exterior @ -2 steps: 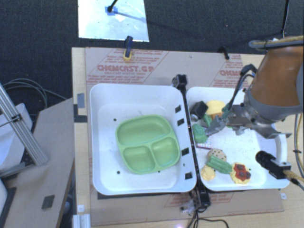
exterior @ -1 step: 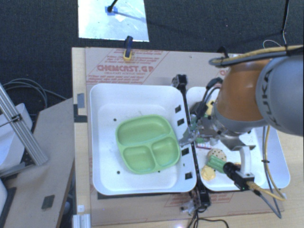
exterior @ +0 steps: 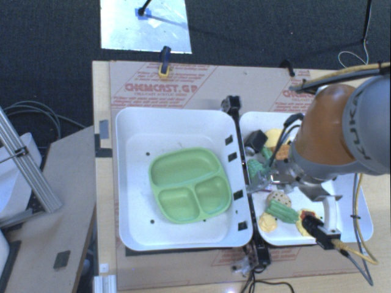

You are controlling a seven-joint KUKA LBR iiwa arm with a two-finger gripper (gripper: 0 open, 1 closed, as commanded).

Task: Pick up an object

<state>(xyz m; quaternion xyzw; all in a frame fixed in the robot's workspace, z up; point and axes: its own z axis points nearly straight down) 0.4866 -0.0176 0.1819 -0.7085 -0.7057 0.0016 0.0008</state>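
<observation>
The small toys lie in the right bin [exterior: 365, 220], in a loose heap near its left wall. There is a green piece [exterior: 281, 211], a round speckled cookie-like piece [exterior: 278, 197], a yellow piece [exterior: 267, 223], a yellow one with red on it [exterior: 303, 216], and a black piece [exterior: 256, 140] higher up. They lie close together, some touching. That is likely why the arm goes to this side: any of them can be the object to pick up.

The gripper [exterior: 259, 174] is low in the right bin, just by the wall between the two bins. It sits over a teal-green piece [exterior: 256, 165], but I cannot tell if it is open, closed, or holding anything, because the big arm [exterior: 330, 136] hides part of it. So I think the pick is not done yet.

The left bin [exterior: 131, 163] holds a light green tray [exterior: 186, 184] with three parts. It lies flat in the middle, well apart from the toys. It is wide and flat, so I guess it would be hard to grab.

Both bins rest side by side on a brown board [exterior: 183, 84], so the arm can reach each one.
</observation>
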